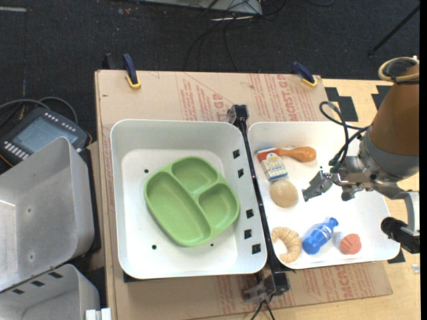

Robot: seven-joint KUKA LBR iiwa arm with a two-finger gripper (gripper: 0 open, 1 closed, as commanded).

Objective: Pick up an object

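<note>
The right bin (373,209) holds several small items. An orange drumstick-shaped toy (297,154) lies at its far left, beside a small red and white carton (273,166). A tan round ball (283,194) sits below them. Along the near edge lie a curled tan pastry (288,243), a blue bottle (319,237) and a red-orange fruit (350,244). My gripper (330,184) hangs over the middle of this bin, just right of the tan ball and above the blue bottle. Nothing is visibly held in it.
The left bin (127,152) holds a green divided plate (192,200). A black divider (252,185) runs between the two bins. The grey and orange arm (397,125) covers the right bin's far right corner. Clamps (131,72) hold the cardboard base at the back.
</note>
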